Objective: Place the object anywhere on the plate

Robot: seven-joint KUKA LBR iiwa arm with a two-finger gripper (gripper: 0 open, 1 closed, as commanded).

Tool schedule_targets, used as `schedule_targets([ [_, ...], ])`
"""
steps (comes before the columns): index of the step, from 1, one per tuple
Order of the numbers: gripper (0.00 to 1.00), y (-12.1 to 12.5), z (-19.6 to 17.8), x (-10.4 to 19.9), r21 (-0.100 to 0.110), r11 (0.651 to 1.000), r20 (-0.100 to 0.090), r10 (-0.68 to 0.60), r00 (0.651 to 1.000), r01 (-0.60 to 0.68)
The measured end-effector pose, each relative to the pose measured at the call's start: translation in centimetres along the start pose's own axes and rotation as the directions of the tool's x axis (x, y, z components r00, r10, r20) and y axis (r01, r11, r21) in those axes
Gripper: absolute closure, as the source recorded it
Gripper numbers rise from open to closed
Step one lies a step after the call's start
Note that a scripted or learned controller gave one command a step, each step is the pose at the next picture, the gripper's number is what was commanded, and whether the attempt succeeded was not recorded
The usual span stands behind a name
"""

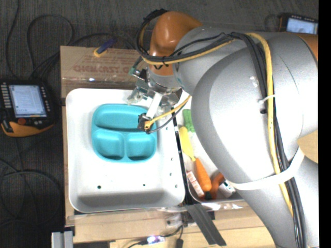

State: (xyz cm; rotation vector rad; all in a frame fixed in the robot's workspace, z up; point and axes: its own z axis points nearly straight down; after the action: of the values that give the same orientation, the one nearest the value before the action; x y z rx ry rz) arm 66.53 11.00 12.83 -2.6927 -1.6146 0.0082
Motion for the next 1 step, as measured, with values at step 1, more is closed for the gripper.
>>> schedule_targets([
  [1, 1.00, -0.11, -0.73, -0.03, 0.004, 1.000, 0.003, -0.001, 1.000, 0.001],
])
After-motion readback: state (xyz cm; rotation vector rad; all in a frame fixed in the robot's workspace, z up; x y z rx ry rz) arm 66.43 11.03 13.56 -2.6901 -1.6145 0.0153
